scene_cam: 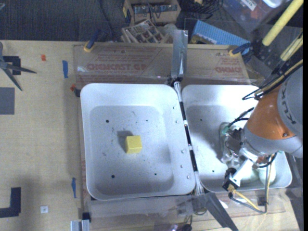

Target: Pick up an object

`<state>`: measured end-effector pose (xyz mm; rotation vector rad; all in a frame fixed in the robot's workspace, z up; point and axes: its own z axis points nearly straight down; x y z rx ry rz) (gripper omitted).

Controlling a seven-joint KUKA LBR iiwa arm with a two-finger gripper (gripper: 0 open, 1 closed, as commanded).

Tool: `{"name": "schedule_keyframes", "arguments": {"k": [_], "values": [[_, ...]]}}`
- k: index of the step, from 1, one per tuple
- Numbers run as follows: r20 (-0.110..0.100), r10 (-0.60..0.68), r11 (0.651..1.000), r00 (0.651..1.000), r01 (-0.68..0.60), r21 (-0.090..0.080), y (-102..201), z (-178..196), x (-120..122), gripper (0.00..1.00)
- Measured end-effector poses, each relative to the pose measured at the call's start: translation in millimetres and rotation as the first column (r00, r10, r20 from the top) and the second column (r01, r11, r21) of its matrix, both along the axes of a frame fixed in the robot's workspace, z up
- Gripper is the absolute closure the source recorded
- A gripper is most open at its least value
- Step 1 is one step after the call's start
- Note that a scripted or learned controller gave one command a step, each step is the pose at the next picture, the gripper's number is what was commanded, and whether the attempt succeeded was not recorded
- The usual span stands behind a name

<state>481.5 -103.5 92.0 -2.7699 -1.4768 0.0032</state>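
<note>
Since the block (134, 144) is small with flat sides, it is judged to be light and hard, not easily broken. It is best pinched across two flat sides. It is found near the middle of the left bin (91, 129), on a smooth white floor with room all around. The arm (269, 124) is seen reaching into the right bin (204, 105); whether its jaws are spread or pressed together cannot be told.
</note>
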Motion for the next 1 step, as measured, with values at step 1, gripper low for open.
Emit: {"name": "schedule_keyframes", "arguments": {"k": [1], "values": [[-0.004, -0.247, 0.969, 0.969, 0.247, -0.004, 6.6, 107.9, -1.3, 1.00]]}}
